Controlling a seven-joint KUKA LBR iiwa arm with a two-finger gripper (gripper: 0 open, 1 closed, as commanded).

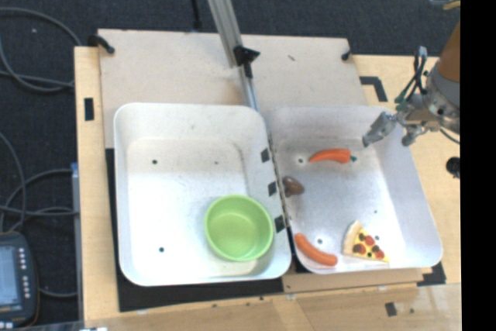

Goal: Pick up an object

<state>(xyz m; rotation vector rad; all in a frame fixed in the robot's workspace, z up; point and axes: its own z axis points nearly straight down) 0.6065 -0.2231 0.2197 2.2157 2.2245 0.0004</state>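
My gripper (393, 134) hangs over the right bin's (403, 190) upper right corner, open, with nothing between its fingers. An orange carrot (331, 156) lies just left of and below it, a short gap away. A small brown lump (292, 185) sits by the bin's left wall. Near the front edge lie a red sausage (315, 249) and a pizza slice (364, 243). A green bowl (239, 226) stands upright in the left bin (155, 167), at its front right corner.
A slanted metal rail (225, 12) runs from the top of the view down to the gap between the bins. Cables lie on the dark floor at left. The wooden bench (194, 66) extends behind the bins.
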